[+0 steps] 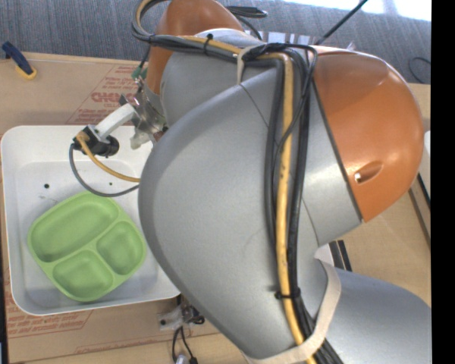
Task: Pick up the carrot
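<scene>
My gripper (142,130) hangs over the far right corner of the left white bin (15,203), close to its back wall. The arm's bulky grey and orange body (273,188) hides most of it from above. That body fills the middle and right of the view and covers the area where the right bin stands.
A green plate with three compartments (87,246) lies in the front half of the left bin. A yellow cable loops from the wrist down over the bin floor. Brown cardboard (76,89) lies behind the bin, with a blue and yellow clamp (19,61) at its far left.
</scene>
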Robot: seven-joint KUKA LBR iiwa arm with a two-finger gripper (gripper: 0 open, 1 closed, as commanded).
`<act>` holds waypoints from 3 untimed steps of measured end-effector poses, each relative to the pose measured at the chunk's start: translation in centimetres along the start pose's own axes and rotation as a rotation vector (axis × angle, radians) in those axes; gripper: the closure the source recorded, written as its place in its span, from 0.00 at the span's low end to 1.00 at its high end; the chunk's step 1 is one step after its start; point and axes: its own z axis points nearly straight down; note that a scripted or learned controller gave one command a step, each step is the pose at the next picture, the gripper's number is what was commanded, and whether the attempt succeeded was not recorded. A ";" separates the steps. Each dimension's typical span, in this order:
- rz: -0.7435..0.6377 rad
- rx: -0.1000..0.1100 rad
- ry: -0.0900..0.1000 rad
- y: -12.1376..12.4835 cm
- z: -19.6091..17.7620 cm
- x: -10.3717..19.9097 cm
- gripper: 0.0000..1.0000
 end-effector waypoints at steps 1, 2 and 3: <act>-0.445 0.017 0.016 -2.4 10.3 -3.9 0.00; -0.466 0.019 0.004 -2.4 9.3 -3.9 1.00; -0.408 0.002 0.017 -9.3 3.2 1.8 1.00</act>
